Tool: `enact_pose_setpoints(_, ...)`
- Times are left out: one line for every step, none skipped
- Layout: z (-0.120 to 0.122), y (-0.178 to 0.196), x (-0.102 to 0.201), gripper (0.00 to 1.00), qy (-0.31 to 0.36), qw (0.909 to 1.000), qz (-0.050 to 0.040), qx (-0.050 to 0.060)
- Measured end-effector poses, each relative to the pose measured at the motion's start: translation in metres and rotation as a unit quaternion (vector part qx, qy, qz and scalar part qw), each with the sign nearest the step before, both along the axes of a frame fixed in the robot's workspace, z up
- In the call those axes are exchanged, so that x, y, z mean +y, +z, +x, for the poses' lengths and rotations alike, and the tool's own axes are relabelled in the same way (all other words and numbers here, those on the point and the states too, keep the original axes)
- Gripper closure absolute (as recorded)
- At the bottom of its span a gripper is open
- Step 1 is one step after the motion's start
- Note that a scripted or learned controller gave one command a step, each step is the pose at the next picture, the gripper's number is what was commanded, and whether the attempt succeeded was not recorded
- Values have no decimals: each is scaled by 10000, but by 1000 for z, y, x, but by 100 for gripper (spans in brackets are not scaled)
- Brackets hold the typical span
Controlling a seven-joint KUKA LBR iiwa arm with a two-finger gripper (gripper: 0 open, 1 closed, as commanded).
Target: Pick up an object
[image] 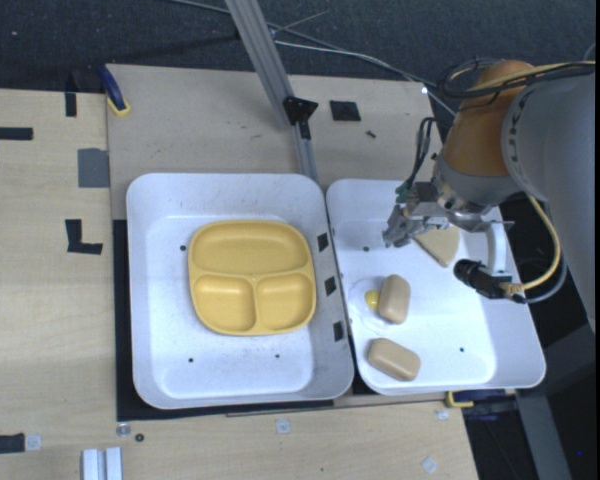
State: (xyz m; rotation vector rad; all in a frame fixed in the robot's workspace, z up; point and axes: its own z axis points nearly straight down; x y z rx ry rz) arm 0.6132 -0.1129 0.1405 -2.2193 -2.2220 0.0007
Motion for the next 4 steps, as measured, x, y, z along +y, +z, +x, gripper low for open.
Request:
enact_pose_setpoints(-1, 54, -9, 100, -2, 10000, -2, -3)
enact_pose_setpoints(-1, 89, -8, 100, 1, 10000, 1, -3)
enact_pose_setpoints(-19, 87, 51, 100, 10, 10000, -2, 8)
enact_pose_setpoints(-24, 94, 100, 100, 12, 10000, 1, 7)
